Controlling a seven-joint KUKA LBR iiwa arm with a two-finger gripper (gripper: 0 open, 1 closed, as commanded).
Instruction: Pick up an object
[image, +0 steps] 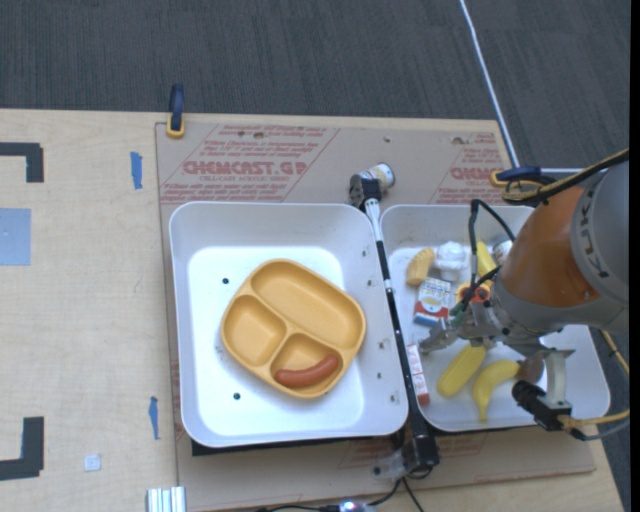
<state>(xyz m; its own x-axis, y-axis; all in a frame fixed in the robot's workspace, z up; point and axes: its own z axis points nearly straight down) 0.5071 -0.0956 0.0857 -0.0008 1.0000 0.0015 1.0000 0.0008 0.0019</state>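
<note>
One pale wooden worktop carries one brown printed cardboard sheet, and on that sheet stand two shallow white plastic bins side by side, touching along their inner walls. The left bin holds one yellow-orange plastic plate with three compartments, lying tilted across the bin floor; one reddish-brown toy sausage lies in the plate's lower compartment. The right bin holds the clutter of small things. One grey robot arm with an orange band reaches in from the right and hangs over this bin, covering much of its middle. Its pincer sits low among the objects near the bin's centre; whether it is released or clenched cannot be told from here, since the wrist hides most of it. Two yellow toy bananas lie just below the pincer, side by side and near the bin's front wall. One small red, white and blue carton lies just left of the pincer. Above it lie one yellow toy chunk and one crumpled white lump, touching each other. One narrow red and white packet lies along the bin's left wall. One blue and yellow clamp grips the cardboard's far left corner, and three blue tape marks sit on the worktop.
</note>
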